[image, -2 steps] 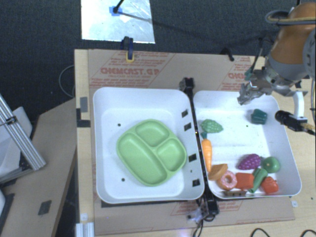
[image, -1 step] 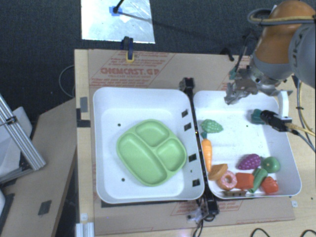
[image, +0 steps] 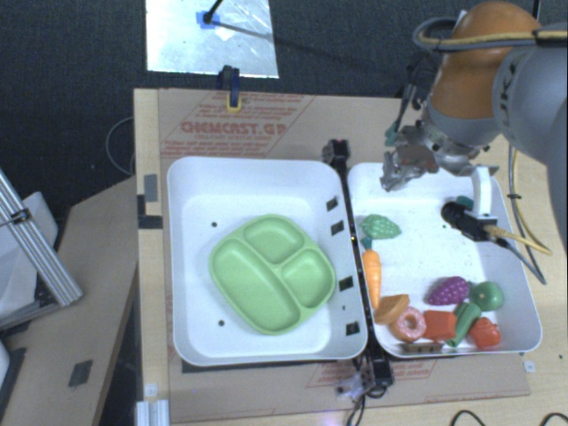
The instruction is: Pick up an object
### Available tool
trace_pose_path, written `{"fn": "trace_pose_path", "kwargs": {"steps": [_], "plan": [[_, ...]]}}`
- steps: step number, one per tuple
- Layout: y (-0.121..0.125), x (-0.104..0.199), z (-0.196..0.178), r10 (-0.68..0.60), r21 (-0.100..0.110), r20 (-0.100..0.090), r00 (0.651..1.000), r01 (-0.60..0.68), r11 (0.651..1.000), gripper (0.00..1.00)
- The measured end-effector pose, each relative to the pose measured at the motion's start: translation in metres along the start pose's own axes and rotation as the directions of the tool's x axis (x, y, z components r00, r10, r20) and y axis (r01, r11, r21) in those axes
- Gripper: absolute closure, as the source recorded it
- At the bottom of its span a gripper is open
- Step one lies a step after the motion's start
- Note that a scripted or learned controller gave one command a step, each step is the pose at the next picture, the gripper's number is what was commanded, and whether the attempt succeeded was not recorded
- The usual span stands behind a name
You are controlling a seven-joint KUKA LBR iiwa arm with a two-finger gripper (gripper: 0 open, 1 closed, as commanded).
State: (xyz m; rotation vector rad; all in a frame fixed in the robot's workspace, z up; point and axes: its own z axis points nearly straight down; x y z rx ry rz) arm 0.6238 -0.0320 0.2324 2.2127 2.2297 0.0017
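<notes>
My gripper (image: 397, 178) hangs over the back left part of the right bin (image: 417, 211), above its floor. Nothing shows between its fingers. A green leafy toy (image: 380, 228) lies just below it, near the bin's left wall. An orange carrot (image: 372, 277) lies further forward along that wall. At the front sit a pink-iced donut (image: 410, 325), an orange piece (image: 391, 308), a red block (image: 438, 324), purple grapes (image: 448, 289), a green vegetable (image: 479, 300) and a red pepper (image: 485, 333).
The left bin (image: 191, 193) holds a green divided plate (image: 272, 273). A black divider with clips (image: 342, 211) runs between the two bins. A cardboard sheet (image: 240, 122) lies under the bins, with a silver sheet (image: 211, 25) behind.
</notes>
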Motion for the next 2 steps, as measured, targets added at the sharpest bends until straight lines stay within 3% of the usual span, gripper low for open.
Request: {"fn": "trace_pose_path", "kwargs": {"steps": [2], "plan": [[-0.021,0.106,0.015,-0.001,0.002,-0.002,1.000,0.001,1.000,1.00]]}}
